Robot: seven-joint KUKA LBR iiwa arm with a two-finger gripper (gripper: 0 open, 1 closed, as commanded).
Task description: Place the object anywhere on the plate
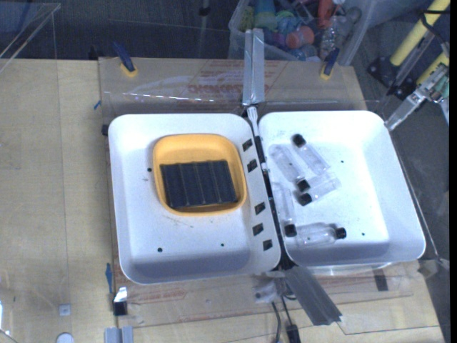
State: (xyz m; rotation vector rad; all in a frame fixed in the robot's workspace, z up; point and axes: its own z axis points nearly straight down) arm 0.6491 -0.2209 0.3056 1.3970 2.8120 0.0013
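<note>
**Dark block on the yellow plate**

Whether the gripper is open or closed cannot be told. The object, a dark, flat, ribbed rectangle, lies on the yellow plate in the left bin, left of the frame's centre.

Plate — yellow, squarish, bearing a dark ribbed slab, sat in the left bin. Clear black-capped vials — lay flat in the right bin.

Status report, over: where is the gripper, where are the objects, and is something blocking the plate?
Gripper at far right, outside the bins. Clear vials lie in right bin, none picked. Yellow plate in left bin carries a dark ribbed block.
</note>
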